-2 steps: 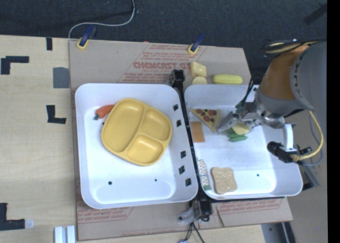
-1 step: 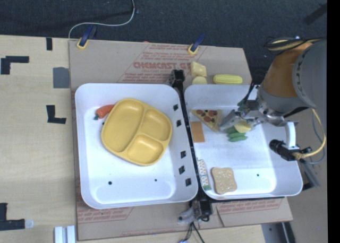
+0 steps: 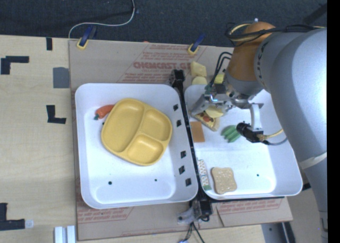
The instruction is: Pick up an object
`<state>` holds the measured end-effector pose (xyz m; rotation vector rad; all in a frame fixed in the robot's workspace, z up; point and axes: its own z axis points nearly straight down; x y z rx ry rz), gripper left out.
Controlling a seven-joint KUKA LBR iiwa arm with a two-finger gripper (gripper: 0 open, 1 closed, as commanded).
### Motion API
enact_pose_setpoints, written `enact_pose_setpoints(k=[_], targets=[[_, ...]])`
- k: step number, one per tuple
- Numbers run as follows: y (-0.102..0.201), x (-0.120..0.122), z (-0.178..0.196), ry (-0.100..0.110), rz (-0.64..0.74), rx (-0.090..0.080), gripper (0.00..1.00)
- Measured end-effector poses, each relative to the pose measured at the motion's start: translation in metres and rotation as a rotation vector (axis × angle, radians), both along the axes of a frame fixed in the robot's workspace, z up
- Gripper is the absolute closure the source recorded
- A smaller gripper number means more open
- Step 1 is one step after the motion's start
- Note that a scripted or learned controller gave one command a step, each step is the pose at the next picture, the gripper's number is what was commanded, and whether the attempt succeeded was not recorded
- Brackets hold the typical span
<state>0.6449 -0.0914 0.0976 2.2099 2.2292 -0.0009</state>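
Pincer (image 3: 212,105) position: low over the upper left part of the right bin (image 3: 265,183), directly above a small heap of toy food. Finger spread cannot be told, because the wrist hides the tips. The likely target is the sandwich piece (image 3: 208,118), lying just under the pincer against the bin's left wall; it is tan and yellow, layered and wedge-shaped, and tilted. A green piece (image 3: 230,132) lies just beside the pincer, nearer the camera; a slice of toast (image 3: 223,180) lies well apart, flat. The yellow plate (image 3: 137,131) and carrot (image 3: 104,111) occupy the far bin (image 3: 90,183), across the divider.
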Motion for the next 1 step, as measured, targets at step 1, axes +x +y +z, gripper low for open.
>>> enact_pose_setpoints(k=[1], targets=[[0.0776,-0.0346,0.0932,-0.005,-0.004,0.002,1.00]])
